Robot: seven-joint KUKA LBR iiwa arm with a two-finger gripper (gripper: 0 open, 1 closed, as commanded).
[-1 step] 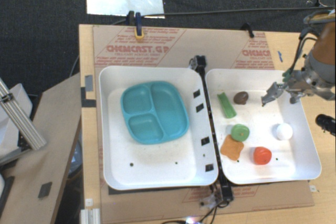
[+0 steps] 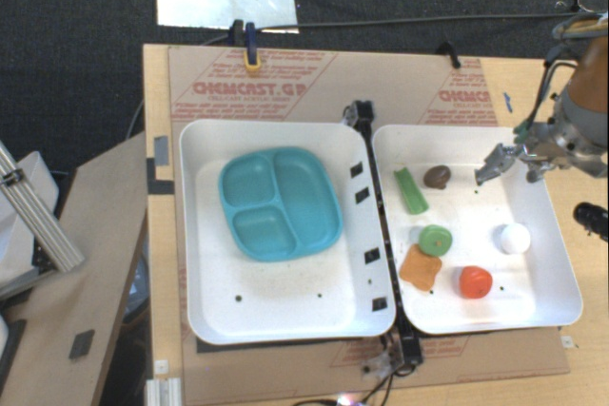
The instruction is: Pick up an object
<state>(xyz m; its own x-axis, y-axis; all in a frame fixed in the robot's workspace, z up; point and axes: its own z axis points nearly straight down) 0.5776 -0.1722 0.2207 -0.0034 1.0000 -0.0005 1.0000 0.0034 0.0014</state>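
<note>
The right bin (image 2: 557, 247) holds several small items. A long green piece (image 2: 412, 190) lies at its left, next to a brown lump (image 2: 437, 176). Below them sit a green round piece (image 2: 436, 241) and an orange chunk (image 2: 421, 269). A red ball-like item (image 2: 475, 281) and a white ball (image 2: 514, 239) lie nearer the front right. My gripper (image 2: 512, 168) hangs over the far right part of this bin, right of the brown lump and above the white ball. Its fingers are spread, with nothing between them.
The left bin (image 2: 205, 233) carries a teal divided plate (image 2: 281, 203). A black divider with clips (image 2: 371, 214) runs between the bins. The arm (image 2: 580, 109) comes in from the right edge. Cardboard (image 2: 314, 81) lies behind the bins.
</note>
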